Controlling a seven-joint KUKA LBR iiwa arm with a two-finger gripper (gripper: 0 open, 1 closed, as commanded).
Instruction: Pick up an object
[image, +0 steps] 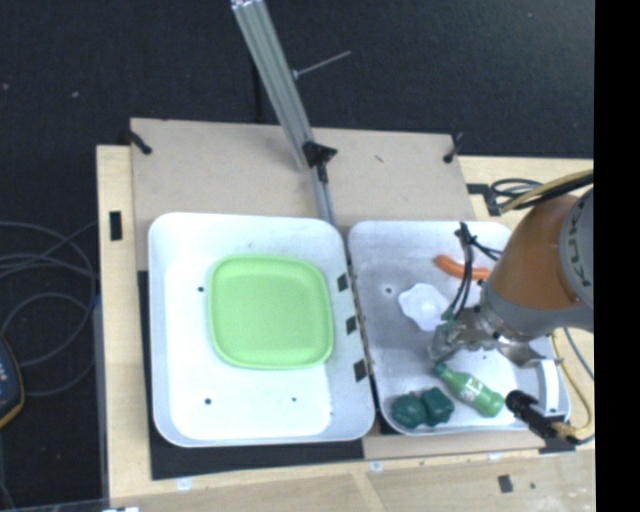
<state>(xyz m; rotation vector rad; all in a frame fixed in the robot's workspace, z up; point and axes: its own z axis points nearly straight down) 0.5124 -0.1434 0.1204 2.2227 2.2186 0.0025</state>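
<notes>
Green square plate (270, 311), smooth, round-cornered

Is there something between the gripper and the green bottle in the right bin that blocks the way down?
Nothing visible blocks it. The gripper is just above the green bottle, at its cap end. The dark green object lies beside the bottle, and the white object is further up.
</notes>
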